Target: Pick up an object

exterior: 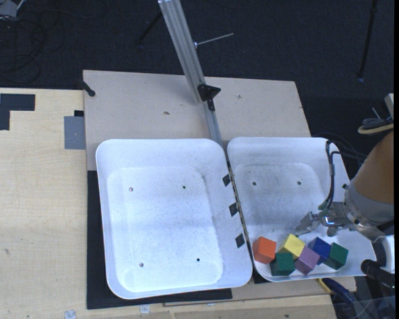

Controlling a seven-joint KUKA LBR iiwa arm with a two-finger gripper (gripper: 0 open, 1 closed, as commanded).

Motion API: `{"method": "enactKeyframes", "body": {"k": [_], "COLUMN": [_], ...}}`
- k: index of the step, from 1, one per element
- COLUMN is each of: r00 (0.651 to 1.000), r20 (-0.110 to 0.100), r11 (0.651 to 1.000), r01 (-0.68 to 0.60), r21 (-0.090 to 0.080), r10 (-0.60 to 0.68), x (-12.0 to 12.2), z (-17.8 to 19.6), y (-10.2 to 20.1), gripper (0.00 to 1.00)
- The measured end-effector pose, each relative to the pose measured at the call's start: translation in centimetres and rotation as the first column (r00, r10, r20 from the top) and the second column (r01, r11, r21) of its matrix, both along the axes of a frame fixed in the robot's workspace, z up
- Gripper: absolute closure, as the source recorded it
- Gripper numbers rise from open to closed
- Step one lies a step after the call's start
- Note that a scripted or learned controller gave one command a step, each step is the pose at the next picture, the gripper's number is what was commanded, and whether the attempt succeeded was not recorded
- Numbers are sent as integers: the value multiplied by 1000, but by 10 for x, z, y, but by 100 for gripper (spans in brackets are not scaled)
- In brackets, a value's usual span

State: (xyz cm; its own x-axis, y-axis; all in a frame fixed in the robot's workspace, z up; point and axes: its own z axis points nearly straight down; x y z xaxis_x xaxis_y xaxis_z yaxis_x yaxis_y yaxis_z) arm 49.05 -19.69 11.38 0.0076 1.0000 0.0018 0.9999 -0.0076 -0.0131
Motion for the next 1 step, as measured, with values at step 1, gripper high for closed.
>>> {"method": "enactKeyframes", "body": {"k": [1], "r00": [1000], "r20": [12], "r11": [1000], "r01": [-13], "r21": [1], "r10": [13], "x": [22], "z": [6], "y": [58], "gripper": [0]}}
